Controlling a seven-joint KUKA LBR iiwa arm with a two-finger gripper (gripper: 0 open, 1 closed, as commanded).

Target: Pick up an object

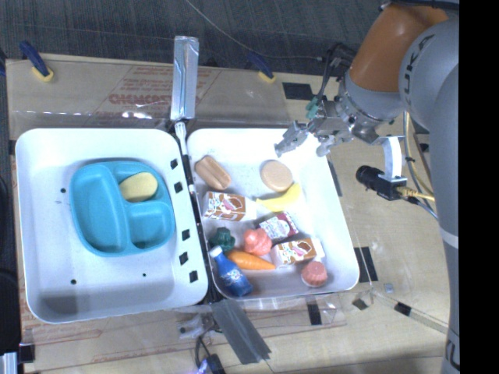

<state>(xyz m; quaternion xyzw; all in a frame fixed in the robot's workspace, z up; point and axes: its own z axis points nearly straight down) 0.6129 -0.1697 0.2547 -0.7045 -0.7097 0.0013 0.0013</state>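
Nearest: blue plastic bottle [229, 274] at right white bin [340, 232] front edge | gripper [300, 140] above bin's far-right rim, fingers apart, nothing between | round tan disc [276, 175] just below-left of it

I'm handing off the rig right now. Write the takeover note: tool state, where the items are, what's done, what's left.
Tool: above the right bin's top edge, nothing seen between its fingers; open or shut cannot be told.
Right bin: bread roll, round bun, banana, carton, carrot, blue bottle, other small items.
Left bin: blue tray with a yellow item in its upper right compartment.
Done: no pick shown.
Left: descend, grasp one object, lift.
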